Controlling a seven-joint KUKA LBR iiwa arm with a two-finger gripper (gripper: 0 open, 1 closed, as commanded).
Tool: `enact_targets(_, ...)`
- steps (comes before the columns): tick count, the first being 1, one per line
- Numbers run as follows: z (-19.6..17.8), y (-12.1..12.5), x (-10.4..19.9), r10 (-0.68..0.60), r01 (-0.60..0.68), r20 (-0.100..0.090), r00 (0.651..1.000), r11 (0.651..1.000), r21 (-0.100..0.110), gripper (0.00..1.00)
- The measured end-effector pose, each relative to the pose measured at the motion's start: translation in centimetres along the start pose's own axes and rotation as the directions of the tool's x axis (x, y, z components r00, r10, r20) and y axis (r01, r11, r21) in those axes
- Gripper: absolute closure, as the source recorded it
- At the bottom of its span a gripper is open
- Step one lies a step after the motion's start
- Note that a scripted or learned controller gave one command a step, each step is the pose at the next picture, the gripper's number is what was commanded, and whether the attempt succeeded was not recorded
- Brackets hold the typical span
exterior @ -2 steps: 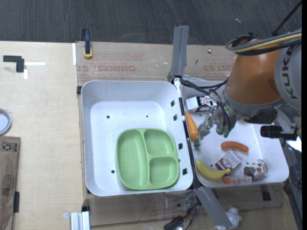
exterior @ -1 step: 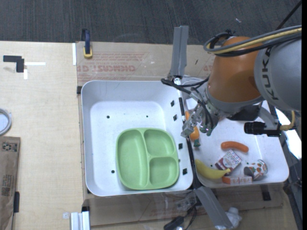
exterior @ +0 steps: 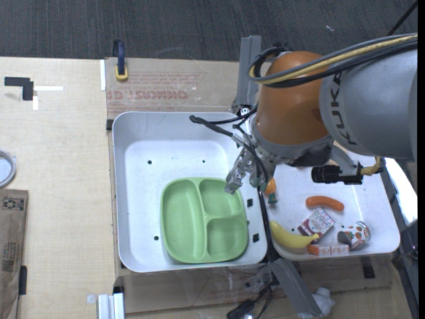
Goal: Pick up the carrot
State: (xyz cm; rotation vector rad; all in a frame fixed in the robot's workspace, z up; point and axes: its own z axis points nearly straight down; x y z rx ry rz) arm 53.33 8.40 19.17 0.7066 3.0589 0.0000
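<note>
I take the green plate (exterior: 199, 221) as my reference. It is a divided plate with three compartments and lies in the near half of the left bin (exterior: 121, 178), towards that bin's right wall.

The arm comes in from the right of the plate, its orange band bulking large above and to the right of it. The gripper (exterior: 234, 183) hangs over the plate's far right corner, at the edge of the upper right compartment. From this angle I cannot tell whether it is open or closed, and I see nothing held in it.

The carrot (exterior: 270, 189) is a small orange piece with a bit of green at its near end. It lies just right of the plate's far right corner, across the wall between the bins, at the left edge of the right bin (exterior: 388, 211). It is close beside the gripper and partly hidden by the wrist hardware.

Further right of the plate lie an orange-red sausage-shaped item (exterior: 325, 203), a red and white packet (exterior: 319, 221) and a small patterned packet (exterior: 354, 234). A banana (exterior: 291, 238) lies just off the plate's near right corner.
</note>
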Motion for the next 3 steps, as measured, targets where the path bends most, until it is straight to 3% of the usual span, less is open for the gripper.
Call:
enact_targets(1,0.0,-5.3,0.3,-0.004,0.004,-0.003,1.000,1.000,0.002,1.00)
enact_targets(2,0.0,-1.9,0.7,-0.568,0.568,0.001,0.823,0.823,-0.002,1.00)
enact_targets(3,-2.1,-8.9,-5.1,-0.780,0.780,0.002,0.625,0.625,-0.001,1.00)
